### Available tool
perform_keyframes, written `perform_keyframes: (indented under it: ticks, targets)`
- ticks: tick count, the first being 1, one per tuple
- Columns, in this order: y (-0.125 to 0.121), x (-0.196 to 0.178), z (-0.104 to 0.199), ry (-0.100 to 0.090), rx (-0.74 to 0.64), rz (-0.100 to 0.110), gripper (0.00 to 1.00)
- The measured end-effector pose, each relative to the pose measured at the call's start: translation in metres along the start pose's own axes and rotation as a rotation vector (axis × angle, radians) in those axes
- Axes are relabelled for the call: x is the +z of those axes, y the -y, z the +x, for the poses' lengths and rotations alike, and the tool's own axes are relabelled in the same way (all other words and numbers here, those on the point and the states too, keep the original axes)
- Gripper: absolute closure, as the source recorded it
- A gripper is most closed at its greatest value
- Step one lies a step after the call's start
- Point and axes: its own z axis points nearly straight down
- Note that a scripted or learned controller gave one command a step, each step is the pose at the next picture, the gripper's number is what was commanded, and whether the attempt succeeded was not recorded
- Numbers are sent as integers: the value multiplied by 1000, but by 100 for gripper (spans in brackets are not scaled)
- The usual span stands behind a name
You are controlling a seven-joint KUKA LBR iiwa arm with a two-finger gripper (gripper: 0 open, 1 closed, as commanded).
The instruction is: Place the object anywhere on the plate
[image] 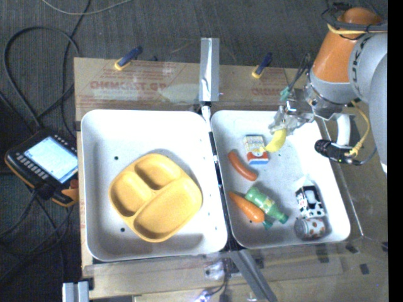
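Observation:
A yellow divided plate [156, 195] lies in the left bin [101, 131]. Over the upper part of the right bin [340, 222], my gripper [281, 128] points down and to the left. A small yellow banana-like object [276, 142] hangs from its tips, its upper end pinched between the fingers. The object sits just right of a small white and orange box [255, 148]. The gripper and object are well to the right of the plate, across the wall between the bins.
The right bin also holds a red sausage [242, 166], an orange carrot [247, 207], a green bottle [267, 207], a black and white can [308, 200] and a grey lump [310, 228]. A handheld pendant [44, 163] lies left of the bench.

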Motion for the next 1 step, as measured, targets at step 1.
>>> perform_keyframes:
  ticks: [1]
  targets:
    - [18, -50, 98, -3, 116, 1, 100]
